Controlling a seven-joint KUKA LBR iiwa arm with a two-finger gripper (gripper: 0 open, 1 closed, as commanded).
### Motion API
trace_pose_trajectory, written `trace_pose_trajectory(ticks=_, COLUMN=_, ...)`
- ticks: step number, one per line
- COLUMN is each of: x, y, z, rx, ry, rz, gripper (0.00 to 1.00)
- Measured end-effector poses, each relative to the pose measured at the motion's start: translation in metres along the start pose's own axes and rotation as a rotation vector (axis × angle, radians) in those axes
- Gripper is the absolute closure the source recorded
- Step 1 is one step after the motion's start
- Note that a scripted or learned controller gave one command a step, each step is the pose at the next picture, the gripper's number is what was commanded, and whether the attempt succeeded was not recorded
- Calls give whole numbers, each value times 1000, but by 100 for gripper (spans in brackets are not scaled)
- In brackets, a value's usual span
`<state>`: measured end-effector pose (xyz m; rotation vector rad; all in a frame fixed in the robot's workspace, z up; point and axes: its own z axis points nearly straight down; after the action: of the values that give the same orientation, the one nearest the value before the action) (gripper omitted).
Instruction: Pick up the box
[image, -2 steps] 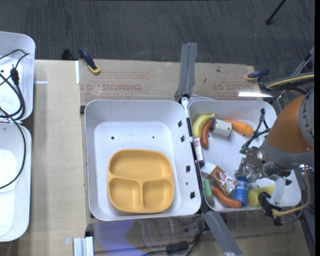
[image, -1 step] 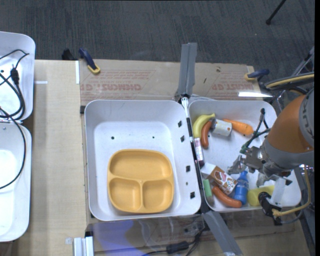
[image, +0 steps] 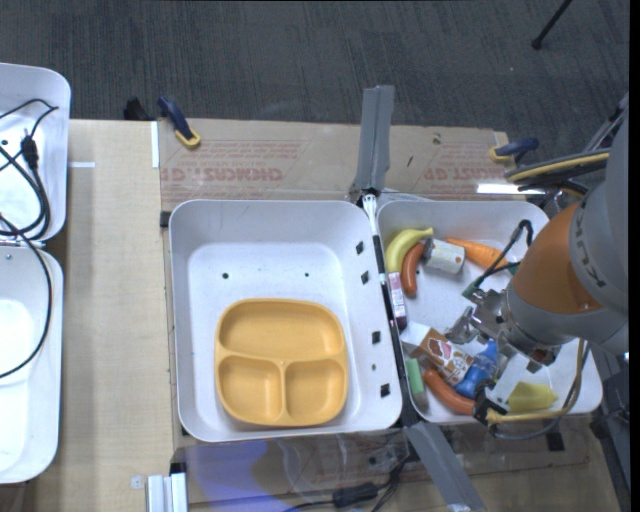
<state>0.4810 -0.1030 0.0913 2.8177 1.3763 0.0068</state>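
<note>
We hover our gripper (image: 478, 362) over the brown box (image: 446, 354) beside the carrot (image: 446, 391), jaw state unclear, and next must descend squarely.

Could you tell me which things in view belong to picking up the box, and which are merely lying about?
For the job:
box
gripper, low over the right bin

Lying about:
yellow tray in the left bin
banana
carrot
small can
</note>
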Motion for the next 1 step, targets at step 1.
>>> trace_pose_trajectory(ticks=1, x=9, y=-2, z=-3, rx=-11, ry=5, rz=177, gripper=0)
